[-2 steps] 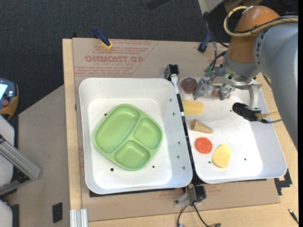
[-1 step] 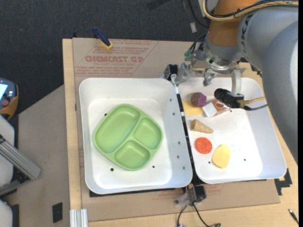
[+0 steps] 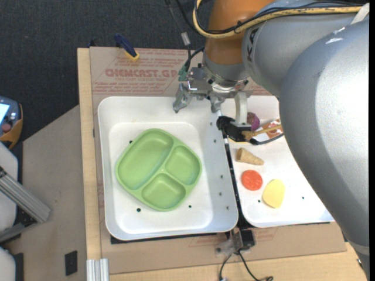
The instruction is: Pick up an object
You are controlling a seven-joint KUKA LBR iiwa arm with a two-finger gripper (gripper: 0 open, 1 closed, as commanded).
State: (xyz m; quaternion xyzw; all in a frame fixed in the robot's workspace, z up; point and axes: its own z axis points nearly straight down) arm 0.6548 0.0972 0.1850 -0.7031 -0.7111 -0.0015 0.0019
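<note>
Gripper (image 3: 197, 101) is sitting over the far rim of the left bin (image 3: 108, 157), fingers (image 3: 178, 103) spread apart with nothing between them. Closest to it in that bin is one green plate (image 3: 158, 168) with three compartments, lying flat near the middle. The right bin (image 3: 293, 212) has one tan cone (image 3: 249, 156), one red-orange disc (image 3: 252, 180) just below it and one yellow piece (image 3: 273, 193) beside that. There's also one purple thing (image 3: 253, 120) at the far end, partly hidden. One blue-and-yellow clamp (image 3: 127, 47) is on the cardboard (image 3: 140, 72) behind.
</note>
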